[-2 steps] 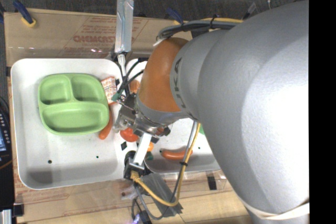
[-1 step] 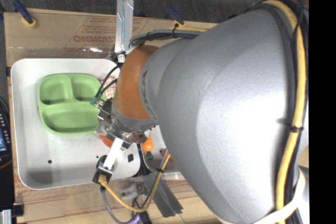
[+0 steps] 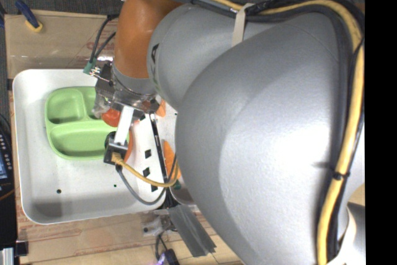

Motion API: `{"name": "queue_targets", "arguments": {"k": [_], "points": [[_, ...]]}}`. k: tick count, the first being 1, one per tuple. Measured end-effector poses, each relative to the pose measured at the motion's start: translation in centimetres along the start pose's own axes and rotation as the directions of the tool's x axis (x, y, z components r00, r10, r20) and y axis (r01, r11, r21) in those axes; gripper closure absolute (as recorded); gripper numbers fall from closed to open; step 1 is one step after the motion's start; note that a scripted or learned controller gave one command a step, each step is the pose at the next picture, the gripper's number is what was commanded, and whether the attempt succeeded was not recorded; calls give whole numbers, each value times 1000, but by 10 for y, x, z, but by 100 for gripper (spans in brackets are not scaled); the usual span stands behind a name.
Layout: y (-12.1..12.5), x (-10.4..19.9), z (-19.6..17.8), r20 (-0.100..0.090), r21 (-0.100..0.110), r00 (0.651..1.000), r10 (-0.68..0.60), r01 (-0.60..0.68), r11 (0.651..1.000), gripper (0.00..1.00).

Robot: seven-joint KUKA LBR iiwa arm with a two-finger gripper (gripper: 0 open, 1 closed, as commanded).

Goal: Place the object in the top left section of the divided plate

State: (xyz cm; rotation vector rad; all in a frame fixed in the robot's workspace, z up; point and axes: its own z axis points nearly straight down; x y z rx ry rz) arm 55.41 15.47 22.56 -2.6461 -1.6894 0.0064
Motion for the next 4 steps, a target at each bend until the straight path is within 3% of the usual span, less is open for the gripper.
{"name": "queue_targets", "arguments": {"k": [1, 2, 3, 4], "points": [[6, 5, 63, 3, 4, 996, 94, -94, 996, 100], [86, -1, -60, -3, -4, 1000, -21, 21, 1000, 100], [2, -70, 28, 3, 4, 999, 54, -54, 999, 100], [-43, -94, -3, 0, 2, 995, 96, -96, 995, 100]]}}
